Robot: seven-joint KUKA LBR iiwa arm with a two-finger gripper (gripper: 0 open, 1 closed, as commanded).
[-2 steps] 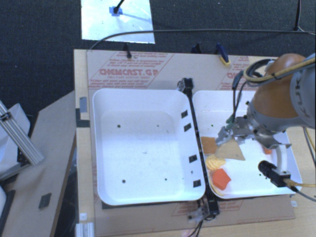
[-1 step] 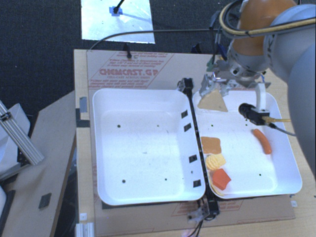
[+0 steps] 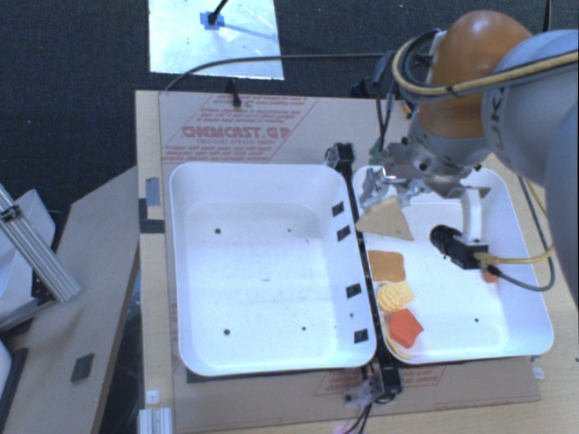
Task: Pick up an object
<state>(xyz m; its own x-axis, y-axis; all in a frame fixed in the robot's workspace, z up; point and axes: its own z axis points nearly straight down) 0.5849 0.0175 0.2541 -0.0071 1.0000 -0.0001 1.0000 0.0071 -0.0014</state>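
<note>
Over the right bin (image 3: 457, 310), up at its far left corner by the seam with the left bin (image 3: 262, 260), hangs the gripper (image 3: 384, 188); the grey arm (image 3: 534, 89) with its orange band comes in from the right above it; whether the gripper is spread or closed I cannot tell from here, the metal there being a jumble. A tan wedge (image 3: 389, 222) lies just below the gripper, its upper edge right against it; if it is gripped or merely lying in the bin I cannot say. Below the wedge, along the bin's left wall, runs a row: a brown square (image 3: 386, 265) lying flat; a yellow ridged piece (image 3: 394, 295) touching it; a red block (image 3: 406, 327) at the near corner, touching the yellow piece. An orange bit (image 3: 489, 278) peeps out well apart, toward the right wall. Both bins sit side by side on a board (image 3: 240, 132) with red lettering, which rests on the tan surface (image 3: 95, 251); black clips (image 3: 344, 234) stud the seam between them. Beyond the surface a shiny sheet (image 3: 213, 25) lies on the dark floor.
</note>
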